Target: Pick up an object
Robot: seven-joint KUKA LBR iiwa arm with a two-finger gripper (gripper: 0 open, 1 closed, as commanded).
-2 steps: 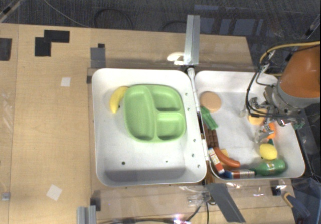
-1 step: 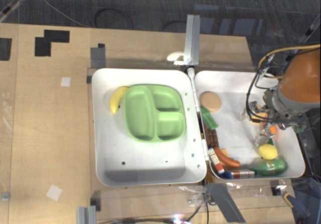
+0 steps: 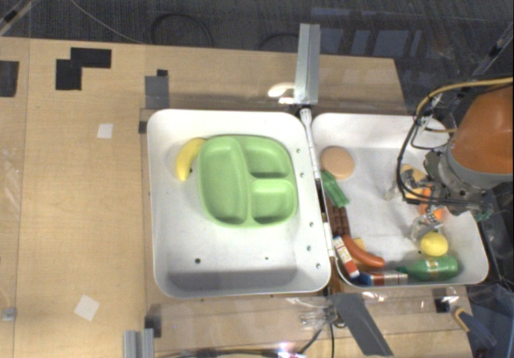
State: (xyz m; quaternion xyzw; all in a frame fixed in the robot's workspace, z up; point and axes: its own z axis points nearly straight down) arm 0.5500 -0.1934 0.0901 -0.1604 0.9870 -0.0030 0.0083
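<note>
Yellow lemon just below the gripper, right bin.

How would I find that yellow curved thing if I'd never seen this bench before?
Start at the left bin, the one that holds the big green tray. Look at the tray's upper left edge: the banana lies there, partly tucked against the tray. It is the sole yellow thing in that bin, and curved, unlike the round yellow lemon in the right bin.
</note>
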